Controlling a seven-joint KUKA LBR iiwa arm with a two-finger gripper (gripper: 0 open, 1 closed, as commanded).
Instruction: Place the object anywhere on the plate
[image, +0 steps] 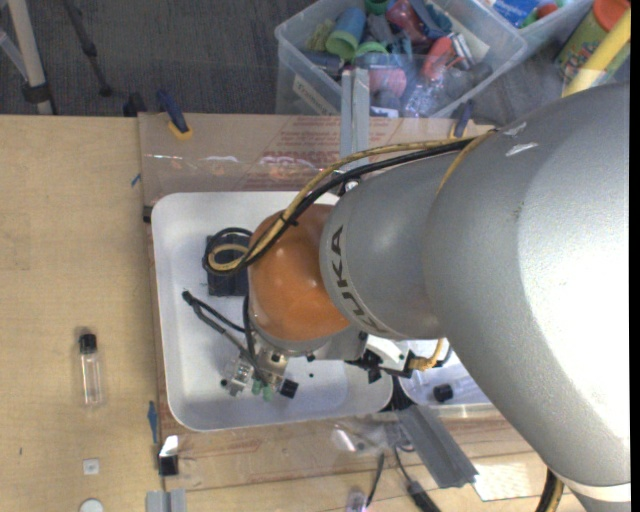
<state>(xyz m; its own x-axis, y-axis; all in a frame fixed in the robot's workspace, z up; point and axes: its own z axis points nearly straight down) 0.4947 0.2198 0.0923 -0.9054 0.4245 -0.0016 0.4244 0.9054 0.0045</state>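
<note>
Impossible to make out beneath the bulky grey arm (480, 260) with orange band (285, 290): the object to be placed; at 7 o'clock from that band, low over the shallow white bin (175, 300), the two-finger gripper (255, 380), open or closed impossible to tell; at 10 o'clock, a black block wrapped in yellow cable (225, 275); far out at 9 o'clock, on the wooden bench (70, 220), a small clear vial (90, 368).

Single fixed camera, mounted above the bench (60, 250) and looking down at a slant. The far side of the bench, with a clear tub of bright oddments (400, 50), lies toward the top of the frame. The arm (480, 250) enters from the right and passes close beneath the lens, so its grey casing covers much of the right half. The white bin (180, 300) sits near centre, partly hidden behind the arm.
</note>
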